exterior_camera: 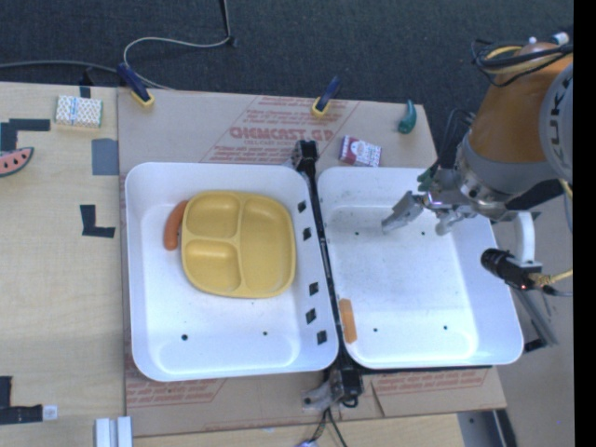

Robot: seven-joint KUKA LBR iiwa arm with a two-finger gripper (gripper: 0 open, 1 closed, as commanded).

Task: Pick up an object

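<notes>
A yellow divided plate (238, 243) lies in the left bin (154, 338), with an orange sausage-shaped toy (172, 225) against its left edge. A small orange carrot-like piece (347, 319) rests at the left wall of the right bin (466, 338). My gripper (426, 214) hangs over the upper right part of the right bin, open, its two grey fingers (402, 212) spread apart with nothing between them.
A black divider (315, 250) runs between the bins. A small red-and-white packet (359, 151) lies on the cardboard behind the right bin. Clamps (325, 98) hold the cardboard's back edge. The arm's orange band (517, 110) fills the upper right.
</notes>
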